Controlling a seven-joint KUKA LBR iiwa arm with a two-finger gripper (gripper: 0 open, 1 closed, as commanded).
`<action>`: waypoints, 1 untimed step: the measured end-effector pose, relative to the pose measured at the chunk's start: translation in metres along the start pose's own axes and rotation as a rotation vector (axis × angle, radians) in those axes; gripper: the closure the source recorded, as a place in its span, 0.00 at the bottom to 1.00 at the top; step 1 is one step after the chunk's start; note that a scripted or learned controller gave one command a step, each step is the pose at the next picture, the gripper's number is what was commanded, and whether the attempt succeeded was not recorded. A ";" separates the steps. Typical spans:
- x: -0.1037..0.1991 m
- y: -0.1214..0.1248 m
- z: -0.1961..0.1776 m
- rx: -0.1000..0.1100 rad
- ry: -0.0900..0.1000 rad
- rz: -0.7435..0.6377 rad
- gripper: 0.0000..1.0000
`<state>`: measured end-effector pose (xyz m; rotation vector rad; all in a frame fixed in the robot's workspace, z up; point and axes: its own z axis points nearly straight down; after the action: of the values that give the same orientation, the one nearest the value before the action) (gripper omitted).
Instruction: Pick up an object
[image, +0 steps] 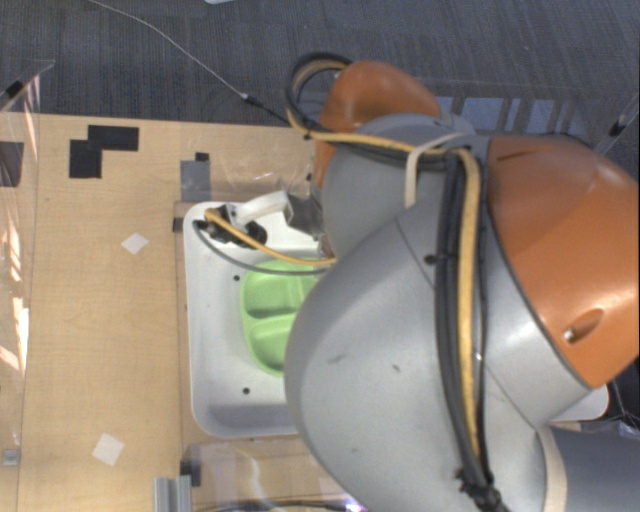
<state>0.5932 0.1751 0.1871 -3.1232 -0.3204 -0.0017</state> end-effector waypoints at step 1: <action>0.000 0.001 0.000 0.000 0.000 0.002 0.00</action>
<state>0.5937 0.1736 0.1874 -3.1235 -0.3169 -0.0023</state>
